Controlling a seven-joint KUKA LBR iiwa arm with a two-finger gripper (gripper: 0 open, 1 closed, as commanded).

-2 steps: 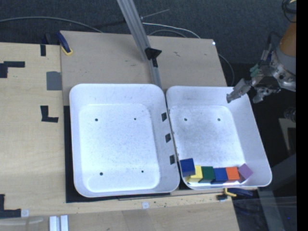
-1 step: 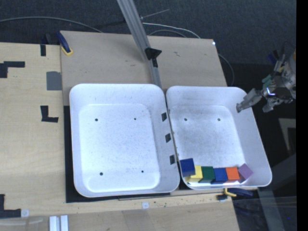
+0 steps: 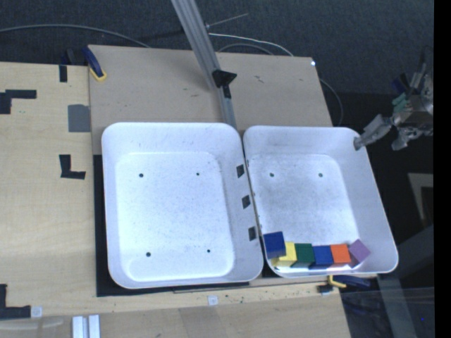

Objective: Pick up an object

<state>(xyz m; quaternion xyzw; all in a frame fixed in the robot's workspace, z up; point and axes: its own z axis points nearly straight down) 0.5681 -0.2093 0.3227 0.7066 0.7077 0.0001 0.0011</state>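
1. Two white bins sat side by side on the bench: the left bin (image 3: 116,189) and the right bin (image 3: 366,189).
2. The task's things were small blocks, all gathered in the near corner of the right bin, along its front wall.
3. They formed one row whose long axis ran left to right along that wall, rising a little toward the right end.
4. From the left: a blue block (image 3: 274,243) stood a little behind the row, touching a yellow block (image 3: 287,255) just in front of it.
5. Next came a green block (image 3: 304,253), then a second blue one (image 3: 323,255), an orange block (image 3: 340,253) and a purple block (image 3: 359,250) at the right end, turned slightly so that a corner pointed toward the bin's rim.
6. Neighbours in the row looked to be touching.
7. The gripper (image 3: 405,122) hung at the right edge of the view, outside the right bin and beyond its far right corner, well apart from the blocks.
8. A grey finger-like part (image 3: 370,132) reached from it to the rim of that bin.
9. Whether its pincer stood apart or together could not be told; it was too small and blurred.
10. Nothing was seen between its fingers.
11. A grey metal pole (image 3: 197,34) slanted across the board behind the bins.
12. A yellow and blue clamp (image 3: 95,63) sat at the board's far left corner.
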